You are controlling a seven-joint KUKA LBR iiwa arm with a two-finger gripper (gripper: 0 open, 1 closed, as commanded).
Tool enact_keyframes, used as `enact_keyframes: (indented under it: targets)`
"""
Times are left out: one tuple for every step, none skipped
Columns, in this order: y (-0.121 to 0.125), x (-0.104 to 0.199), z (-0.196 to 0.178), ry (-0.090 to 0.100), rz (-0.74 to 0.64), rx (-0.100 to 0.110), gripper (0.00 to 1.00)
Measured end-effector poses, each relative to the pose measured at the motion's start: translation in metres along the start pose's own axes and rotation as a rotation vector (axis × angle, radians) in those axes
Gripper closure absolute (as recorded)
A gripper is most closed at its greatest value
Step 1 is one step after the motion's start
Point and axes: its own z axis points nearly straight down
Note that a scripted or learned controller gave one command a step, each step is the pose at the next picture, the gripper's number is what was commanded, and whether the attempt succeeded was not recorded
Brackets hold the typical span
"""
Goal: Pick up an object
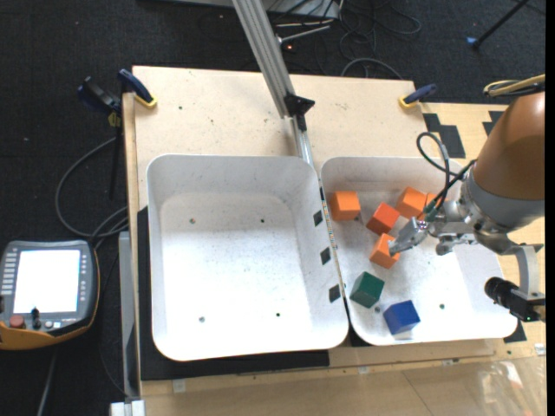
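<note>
Claw point(406, 239) low in the right bin point(486, 319) — reaching leftward, touching an orange block point(382, 253) — grip state unclear.

A robotics lab: clamped bench point(217, 111), teach pendant point(48, 295), loose floor cables point(82, 189).

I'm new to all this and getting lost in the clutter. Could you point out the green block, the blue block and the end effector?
green block point(368, 289): camera view, on its top face.
blue block point(401, 316): camera view, on its top face.
end effector point(404, 240): camera view, at its tip among the orange blocks.
</note>
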Motion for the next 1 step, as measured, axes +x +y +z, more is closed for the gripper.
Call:
enact_keyframes:
  targets:
    - [0.0000, 0.0000, -0.0001, 0.000, 0.000, 0.000, 0.00]
